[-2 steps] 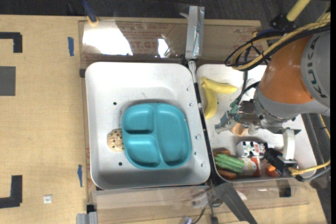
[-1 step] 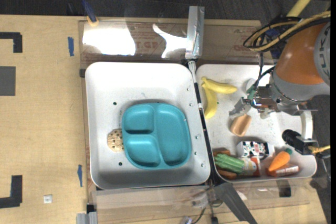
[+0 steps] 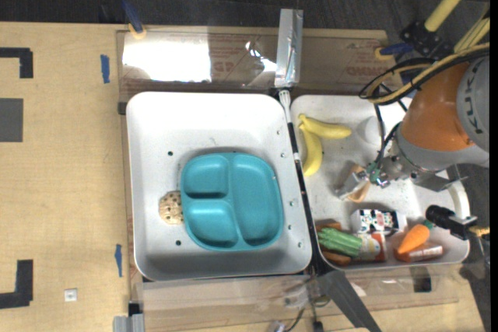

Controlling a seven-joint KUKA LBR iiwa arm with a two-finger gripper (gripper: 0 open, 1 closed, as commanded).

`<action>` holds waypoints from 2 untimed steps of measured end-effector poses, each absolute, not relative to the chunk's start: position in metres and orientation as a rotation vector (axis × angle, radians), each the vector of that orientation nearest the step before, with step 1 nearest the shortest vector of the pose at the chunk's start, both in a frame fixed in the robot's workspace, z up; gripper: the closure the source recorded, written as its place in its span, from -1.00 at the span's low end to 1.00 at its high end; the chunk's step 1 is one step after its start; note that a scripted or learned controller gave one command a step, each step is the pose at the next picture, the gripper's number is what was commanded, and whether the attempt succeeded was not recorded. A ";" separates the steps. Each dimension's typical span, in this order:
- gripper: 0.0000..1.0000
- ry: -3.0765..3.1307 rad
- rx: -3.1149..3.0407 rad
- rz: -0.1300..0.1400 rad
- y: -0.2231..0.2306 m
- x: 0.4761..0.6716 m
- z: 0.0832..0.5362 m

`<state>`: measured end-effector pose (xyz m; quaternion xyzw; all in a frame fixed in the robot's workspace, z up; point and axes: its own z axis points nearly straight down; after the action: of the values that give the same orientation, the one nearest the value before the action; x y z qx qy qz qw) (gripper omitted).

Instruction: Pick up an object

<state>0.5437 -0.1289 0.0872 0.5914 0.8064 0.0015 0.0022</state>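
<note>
My gripper (image 3: 359,186) is low in the right white bin (image 3: 342,106), mid-floor; can't tell if it's clenched or released. Nearest pick: yellow plastic banana (image 3: 314,141), just left/up-frame of me, long axis curving along the bin's left wall. Orange plastic carrot (image 3: 412,239) lies near the front wall. Floor flat, some free room around me.

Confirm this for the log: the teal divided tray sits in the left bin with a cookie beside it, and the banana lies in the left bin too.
Not quite. The banana lies in the right bin, near its upper left corner, as the camera view shows. The rest holds: the teal divided tray sits in the left bin with the cookie beside it.
</note>
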 end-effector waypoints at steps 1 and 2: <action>-1.00 2.828 1.355 0.003 -0.132 0.571 0.114; -1.00 3.035 0.786 0.002 -0.159 0.607 0.091</action>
<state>0.6074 -0.1592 0.0906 0.2508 0.9680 0.0005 0.0034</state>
